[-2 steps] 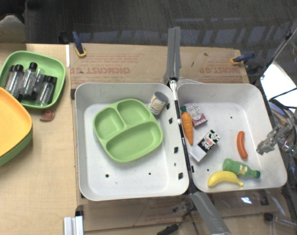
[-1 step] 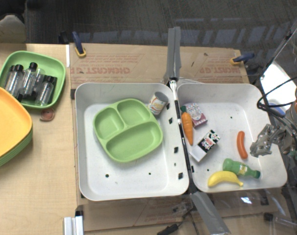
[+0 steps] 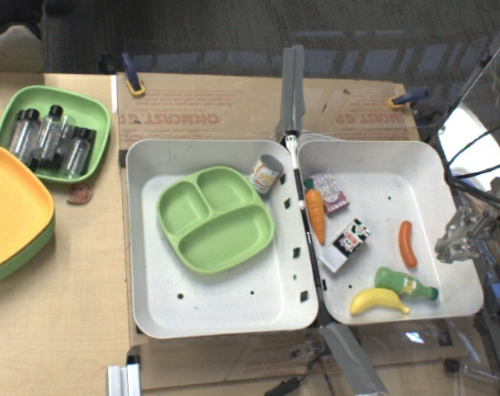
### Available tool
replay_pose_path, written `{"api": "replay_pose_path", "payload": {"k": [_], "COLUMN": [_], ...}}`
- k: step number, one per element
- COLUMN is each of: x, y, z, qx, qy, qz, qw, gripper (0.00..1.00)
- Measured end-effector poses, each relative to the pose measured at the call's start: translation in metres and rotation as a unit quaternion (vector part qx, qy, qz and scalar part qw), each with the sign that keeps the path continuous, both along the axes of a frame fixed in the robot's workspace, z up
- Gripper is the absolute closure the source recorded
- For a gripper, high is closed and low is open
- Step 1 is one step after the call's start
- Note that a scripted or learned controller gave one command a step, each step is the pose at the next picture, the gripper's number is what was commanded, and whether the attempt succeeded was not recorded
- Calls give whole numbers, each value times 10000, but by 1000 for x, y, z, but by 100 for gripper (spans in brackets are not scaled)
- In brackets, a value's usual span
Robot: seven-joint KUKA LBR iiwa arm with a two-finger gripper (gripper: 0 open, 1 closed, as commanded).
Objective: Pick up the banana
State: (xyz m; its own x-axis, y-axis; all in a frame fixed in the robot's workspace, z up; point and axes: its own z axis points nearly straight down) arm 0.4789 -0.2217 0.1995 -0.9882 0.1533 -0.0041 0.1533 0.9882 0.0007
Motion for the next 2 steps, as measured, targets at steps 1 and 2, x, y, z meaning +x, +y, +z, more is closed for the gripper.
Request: {"api": "replay_pose_path", "payload": {"k": [1, 2], "x": [0, 12], "y": [1, 14], "z": [-21, -13], "qx": [5, -2], "qy": [11, -1], "qz": [1772, 3046], "qw": [9842, 9525], "gripper": [100, 100]}}
